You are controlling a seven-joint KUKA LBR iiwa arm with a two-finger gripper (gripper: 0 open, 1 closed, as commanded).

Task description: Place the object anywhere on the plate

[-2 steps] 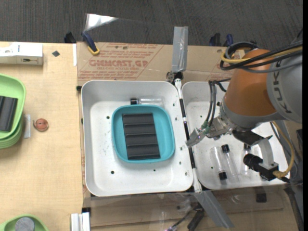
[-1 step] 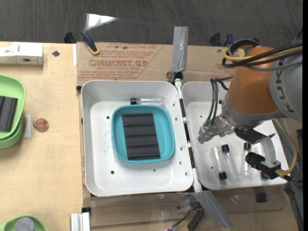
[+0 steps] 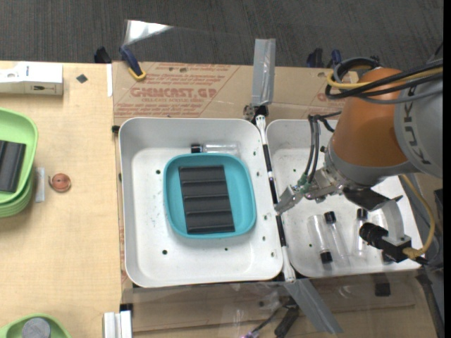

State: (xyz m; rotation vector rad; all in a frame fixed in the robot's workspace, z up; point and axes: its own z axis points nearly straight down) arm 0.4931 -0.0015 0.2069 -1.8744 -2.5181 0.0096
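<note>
Bench: pale wood on your left, a sheet of red-printed cardboard under the far edge of the two bins, dark carpet beyond.

Left bin: a teal plate sits near its middle. A black ribbed block lies flat on the plate, inside the rim. A clear tube with a dark end rests on the bin floor just beyond the plate's far rim.

Right bin: small clear pieces with black caps are scattered on the floor. The arm, with its orange band, hangs over this bin. The gripper sits low by the divider between the bins, apart from the plate. You cannot tell whether it is wide or narrow, and nothing shows held in it.

Left edge: a green tray holding something dark, a small copper disc beside it, and a white box further back.

Behind the bins: a yellow and blue clamp and an upright strip of grey tape.
</note>
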